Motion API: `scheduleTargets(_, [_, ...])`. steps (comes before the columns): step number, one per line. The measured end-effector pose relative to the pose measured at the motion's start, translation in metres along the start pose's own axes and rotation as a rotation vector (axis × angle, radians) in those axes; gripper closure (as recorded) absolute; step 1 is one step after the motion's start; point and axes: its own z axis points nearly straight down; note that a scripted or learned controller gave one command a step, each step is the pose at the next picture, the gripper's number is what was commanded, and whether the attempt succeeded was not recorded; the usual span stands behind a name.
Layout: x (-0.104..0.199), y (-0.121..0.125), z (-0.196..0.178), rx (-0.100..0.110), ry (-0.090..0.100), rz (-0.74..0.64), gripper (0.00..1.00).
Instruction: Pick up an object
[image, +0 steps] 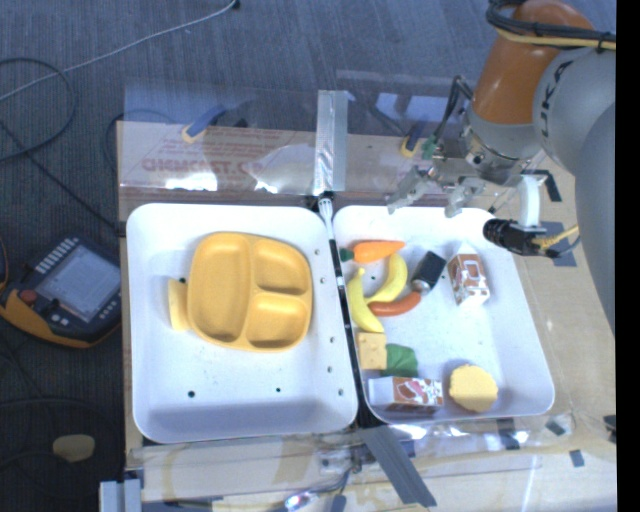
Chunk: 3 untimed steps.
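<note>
The right bin (520, 330) holds several toy foods: a banana (372, 292), a carrot (378, 250), a red sausage (400, 305), a black cylinder (428, 270), a brown-and-white carton (468, 278), a cheese cube (372, 350), a green piece (403, 358), a red-and-white box (405, 392) and a round yellow bun (472, 388). My gripper (430, 198) hangs over the far rim of this bin, above the carrot and the black cylinder. Its fingers (403, 196) are spread apart with nothing between them.
In the left bin (150, 380) a yellow divided plate (248, 290) rests partly on a pale yellow block (177, 305). A metal divider (330, 150) stands behind the seam between the bins. A handheld pendant (70, 290) lies on the floor at left.
</note>
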Motion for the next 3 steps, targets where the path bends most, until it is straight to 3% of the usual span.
scheduleTargets(1, [0.003,-0.022,0.130,-0.002,0.000,-0.018,0.00])
scheduleTargets(2, [0.004,-0.022,0.122,0.000,0.003,-0.018,1.00])
scheduleTargets(3, [-0.016,-0.003,0.055,0.000,-0.004,0.234,1.00])
